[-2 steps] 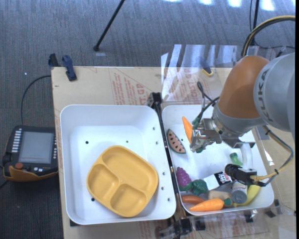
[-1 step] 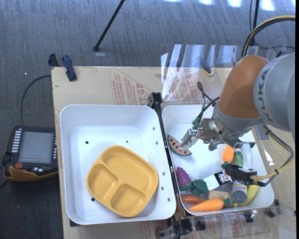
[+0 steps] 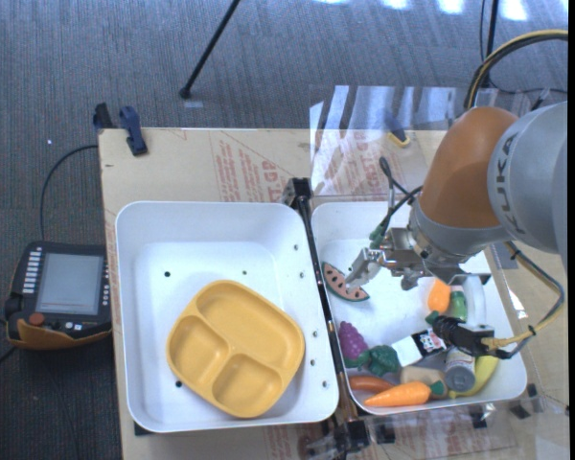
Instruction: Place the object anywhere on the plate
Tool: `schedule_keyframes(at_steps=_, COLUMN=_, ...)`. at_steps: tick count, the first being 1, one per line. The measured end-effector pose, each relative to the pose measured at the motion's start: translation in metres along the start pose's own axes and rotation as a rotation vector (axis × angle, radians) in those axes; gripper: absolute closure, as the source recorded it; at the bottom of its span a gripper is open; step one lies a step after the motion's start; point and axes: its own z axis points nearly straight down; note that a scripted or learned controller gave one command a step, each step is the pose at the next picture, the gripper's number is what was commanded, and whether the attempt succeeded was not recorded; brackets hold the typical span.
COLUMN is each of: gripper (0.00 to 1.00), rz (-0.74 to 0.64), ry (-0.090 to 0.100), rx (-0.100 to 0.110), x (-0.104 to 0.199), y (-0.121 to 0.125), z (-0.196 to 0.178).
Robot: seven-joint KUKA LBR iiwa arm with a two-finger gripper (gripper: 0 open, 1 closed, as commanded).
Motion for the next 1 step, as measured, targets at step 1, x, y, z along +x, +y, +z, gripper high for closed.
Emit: schedule_keyframes(at_steps=1, gripper=0.0, rz=0.0, ry=0.0, rx=0.0, x=0.0, y=0.0, z=0.0)
